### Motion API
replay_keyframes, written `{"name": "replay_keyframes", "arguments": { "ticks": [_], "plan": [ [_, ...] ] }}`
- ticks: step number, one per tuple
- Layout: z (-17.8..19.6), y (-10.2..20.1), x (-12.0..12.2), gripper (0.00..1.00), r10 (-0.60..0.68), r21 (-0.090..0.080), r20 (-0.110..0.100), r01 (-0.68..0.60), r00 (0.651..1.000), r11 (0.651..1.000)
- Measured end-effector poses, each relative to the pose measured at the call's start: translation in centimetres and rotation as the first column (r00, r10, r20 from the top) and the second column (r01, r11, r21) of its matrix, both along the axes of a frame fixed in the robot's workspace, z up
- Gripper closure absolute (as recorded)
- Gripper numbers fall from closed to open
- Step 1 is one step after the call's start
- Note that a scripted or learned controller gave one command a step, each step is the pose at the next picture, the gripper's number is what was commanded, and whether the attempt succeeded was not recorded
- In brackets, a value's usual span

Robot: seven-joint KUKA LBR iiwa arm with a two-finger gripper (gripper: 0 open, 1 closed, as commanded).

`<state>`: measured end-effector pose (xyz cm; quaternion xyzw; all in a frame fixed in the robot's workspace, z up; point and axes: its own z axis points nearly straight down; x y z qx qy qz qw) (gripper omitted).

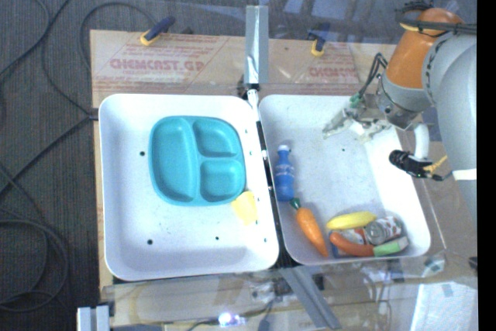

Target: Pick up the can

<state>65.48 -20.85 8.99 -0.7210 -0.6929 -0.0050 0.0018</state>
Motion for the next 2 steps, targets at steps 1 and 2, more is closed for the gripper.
{"name": "replay_keyframes", "arguments": {
  "ticks": [1,2],
  "plan": [
    [0.0,0.2,1.7,0.00,-0.001,0.009,-0.014,0.001,1.000,1.000],
    [0.4,2.5,-4.6,0.00,-0.048,-0.011,-0.007,0.048,0.999,0.999]
  ]
}}
